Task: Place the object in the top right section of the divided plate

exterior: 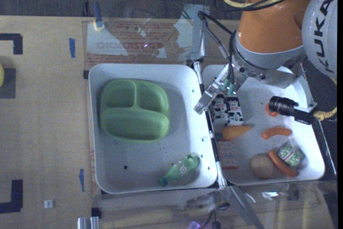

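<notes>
The green divided plate [134,110] lies in the left bin [102,169], toward its upper left, and nothing rests in its sections. My gripper [213,96] hangs over the left edge of the right bin [316,166], close to the rim between the two bins. Just below and right of it stands a small black-and-white patterned carton [228,110]. I cannot see whether the gripper touches the carton. An orange carrot [236,132] lies right under the carton.
A green bottle [179,169] lies on its side in the left bin's lower right corner. The right bin also holds an orange sausage [276,132], a brown potato [261,165], a hot dog [281,163] and a green-and-white packet [291,155].
</notes>
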You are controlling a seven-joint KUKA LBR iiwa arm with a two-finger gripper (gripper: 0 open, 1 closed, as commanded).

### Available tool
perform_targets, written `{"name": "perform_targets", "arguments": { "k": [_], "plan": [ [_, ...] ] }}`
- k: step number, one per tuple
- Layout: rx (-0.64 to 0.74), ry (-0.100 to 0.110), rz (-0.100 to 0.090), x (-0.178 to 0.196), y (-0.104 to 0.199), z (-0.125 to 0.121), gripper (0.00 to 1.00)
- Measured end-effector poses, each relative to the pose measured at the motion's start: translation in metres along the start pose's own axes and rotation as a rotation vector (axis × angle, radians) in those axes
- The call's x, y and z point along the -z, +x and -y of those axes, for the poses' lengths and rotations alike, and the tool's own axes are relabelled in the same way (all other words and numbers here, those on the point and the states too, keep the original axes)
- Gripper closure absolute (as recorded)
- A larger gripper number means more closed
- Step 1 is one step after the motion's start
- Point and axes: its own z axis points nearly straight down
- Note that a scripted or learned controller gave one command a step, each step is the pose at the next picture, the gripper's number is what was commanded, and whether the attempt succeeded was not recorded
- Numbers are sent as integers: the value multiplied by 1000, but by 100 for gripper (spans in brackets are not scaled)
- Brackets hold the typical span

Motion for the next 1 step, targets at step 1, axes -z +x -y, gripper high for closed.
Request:
{"name": "perform_targets", "arguments": {
  "k": [1],
  "plan": [
    [4, -4, 4, 11, 0, -2, 100]
  ]
}}
